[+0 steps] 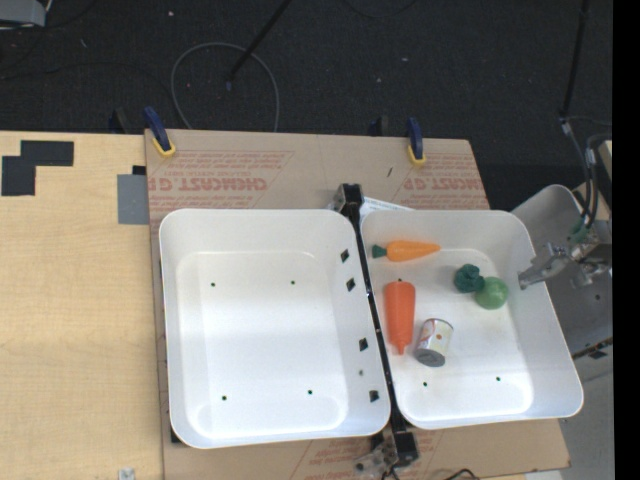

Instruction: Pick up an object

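An orange plastic carrot with a green stem (406, 251) lies sideways near the far wall of the right-hand shallow white bin (545, 393), its stem end close to the black divider strip (365, 298) between the two bins. Just below it, a second, larger orange toy carrot (400, 314) lies lengthwise beside that divider, and a small grey-and-white can with a red spot (434, 341) rests tilted right beside its lower end. Toward the right wall, a dark green lumpy object (468, 279) touches a lighter green round ball (491, 293). The near half of this bin's floor is open, as is the whole left-hand white bin (175, 318). The metal gripper (545, 265) sits at the right bin's right rim, apart from every object; whether it is spread or pressed together cannot be told.
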`<action>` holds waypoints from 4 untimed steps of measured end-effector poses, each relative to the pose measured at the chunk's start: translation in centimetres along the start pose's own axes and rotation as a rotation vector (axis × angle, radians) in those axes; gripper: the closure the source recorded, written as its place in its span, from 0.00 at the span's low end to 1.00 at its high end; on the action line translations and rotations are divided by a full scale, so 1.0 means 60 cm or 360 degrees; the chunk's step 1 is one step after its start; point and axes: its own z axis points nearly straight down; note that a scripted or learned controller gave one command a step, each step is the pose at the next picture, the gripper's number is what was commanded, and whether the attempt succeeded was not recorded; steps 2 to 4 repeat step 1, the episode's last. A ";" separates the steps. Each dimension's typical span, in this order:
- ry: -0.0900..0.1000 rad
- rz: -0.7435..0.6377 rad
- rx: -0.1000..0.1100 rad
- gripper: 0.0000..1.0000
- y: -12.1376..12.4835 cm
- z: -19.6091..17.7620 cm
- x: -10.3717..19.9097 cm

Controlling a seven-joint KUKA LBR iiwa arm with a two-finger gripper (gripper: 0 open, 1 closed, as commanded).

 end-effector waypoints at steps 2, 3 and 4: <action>-0.0001 -0.0003 -0.0001 0.00 0.140 0.061 0.000; -0.0001 -0.0003 -0.0001 0.00 0.140 0.061 0.000; -0.0001 -0.0003 -0.0001 0.00 0.140 0.061 0.000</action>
